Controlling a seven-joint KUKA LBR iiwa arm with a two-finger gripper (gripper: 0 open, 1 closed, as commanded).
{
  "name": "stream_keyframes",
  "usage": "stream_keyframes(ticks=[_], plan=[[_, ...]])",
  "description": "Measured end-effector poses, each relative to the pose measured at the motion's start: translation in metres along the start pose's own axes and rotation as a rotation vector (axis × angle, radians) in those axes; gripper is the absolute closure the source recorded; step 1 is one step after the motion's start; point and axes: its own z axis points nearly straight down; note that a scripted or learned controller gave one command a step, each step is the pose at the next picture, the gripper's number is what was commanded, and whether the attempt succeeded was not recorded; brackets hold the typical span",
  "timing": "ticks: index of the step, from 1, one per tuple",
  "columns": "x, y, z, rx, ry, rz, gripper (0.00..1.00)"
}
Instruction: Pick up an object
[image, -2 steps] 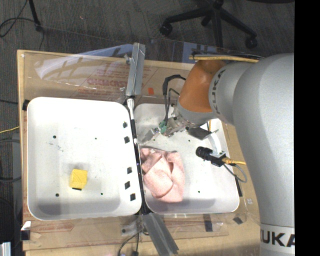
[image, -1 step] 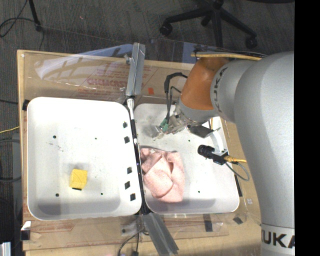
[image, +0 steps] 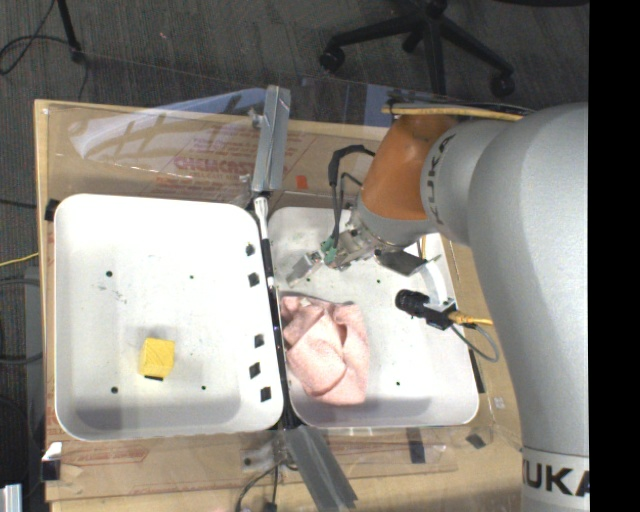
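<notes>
While the left bin (image: 100, 230) held one yellow block (image: 157, 358) near its lower edge, the right bin (image: 440, 390) held a crumpled pink cloth (image: 325, 350) against its left wall. The gripper (image: 322, 256) was positioned over the right bin's upper left area, near the cloth's upper edge. Its open or closed state could not be determined.

The bulky grey KUKA arm (image: 520, 250) reaches in from the view's right, crossing the right edge of the shallow white right-hand bin (image: 420, 375); its orange band (image: 400, 180) sits over that bin's far rim; below the band the wrist tips down and leftward; the small metal pincer (image: 333, 250) hangs low over the bin's far left part, near its left wall.
</notes>
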Motion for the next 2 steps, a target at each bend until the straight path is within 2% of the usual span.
stream_keyframes(ticks=[1, 2], plan=[[0.0, 0.001, -0.01, 0.0, -0.001, -0.004, 1.0], [0.027, -0.058, -0.17, -0.005, -0.003, 0.063, 1.0]])
